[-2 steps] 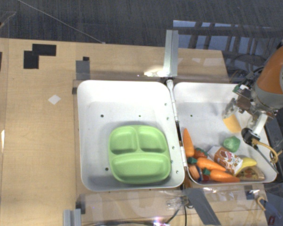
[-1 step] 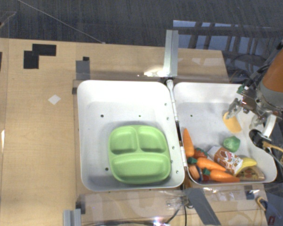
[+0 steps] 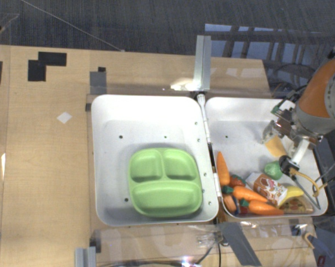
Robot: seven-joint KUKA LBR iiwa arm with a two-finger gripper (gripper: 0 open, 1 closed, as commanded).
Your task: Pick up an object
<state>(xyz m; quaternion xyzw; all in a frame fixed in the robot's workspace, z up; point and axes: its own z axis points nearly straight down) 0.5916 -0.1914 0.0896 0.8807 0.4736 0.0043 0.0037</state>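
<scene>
Wooden bench (image 3: 45,166), pale, bore two shallow white bins side by side. Left bin (image 3: 109,121): one green divided tray (image 3: 164,181), lying flat toward the near edge. Right bin (image 3: 234,121): several carrots (image 3: 241,196) heaped at the near corner, a printed packet (image 3: 270,189), a banana (image 3: 294,193), a small green item (image 3: 273,168), and a pale yellow block (image 3: 275,146). My claw (image 3: 274,128) hung over the right bin's far right part, just above the yellow block and near its upper edge; whether the two touched, I could not tell. Claw's grip state: not discernible. Carrots lay well apart from my claw.
</scene>
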